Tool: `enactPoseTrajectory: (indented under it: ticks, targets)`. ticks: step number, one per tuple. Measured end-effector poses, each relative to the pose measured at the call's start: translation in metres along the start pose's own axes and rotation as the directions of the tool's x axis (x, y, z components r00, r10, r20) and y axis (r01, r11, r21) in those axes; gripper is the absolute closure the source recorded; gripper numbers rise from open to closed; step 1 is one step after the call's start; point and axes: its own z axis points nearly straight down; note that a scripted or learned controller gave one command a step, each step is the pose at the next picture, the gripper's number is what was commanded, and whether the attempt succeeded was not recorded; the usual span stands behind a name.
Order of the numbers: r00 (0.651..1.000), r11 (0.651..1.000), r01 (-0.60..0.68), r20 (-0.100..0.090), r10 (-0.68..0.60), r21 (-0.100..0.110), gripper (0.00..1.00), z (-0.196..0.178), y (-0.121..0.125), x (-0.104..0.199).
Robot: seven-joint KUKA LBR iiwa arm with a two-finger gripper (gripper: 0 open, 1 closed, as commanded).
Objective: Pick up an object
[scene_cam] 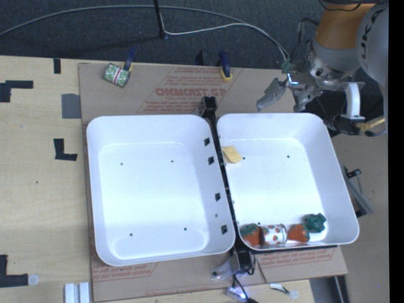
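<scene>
2 white bins (151,131) sit on a brown cardboard sheet (183,90) over wood.

A dark grey carpet (76,17) lay behind the pale wooden bench (38,188), where a cardboard sheet (170,90) was clamped flat.

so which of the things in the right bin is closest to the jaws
The yellow piece, lying alone by the divider in the upper left of the right bin. The orange, red-and-white and green items cluster along the bin's bottom edge, farther from the gripper.
</scene>
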Motion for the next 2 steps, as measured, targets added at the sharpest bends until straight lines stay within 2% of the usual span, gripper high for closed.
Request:
enactPoseTrajectory:
  ticks: [1,2]
  targets:
    - [1.000,1.000,-0.003,-0.001,0.003,0.005,0.00,0.075,-0.064,-0.031]
    - [1.000,1.000,-0.004,-0.002,0.004,0.008,0.00,0.188,-0.089,-0.070]
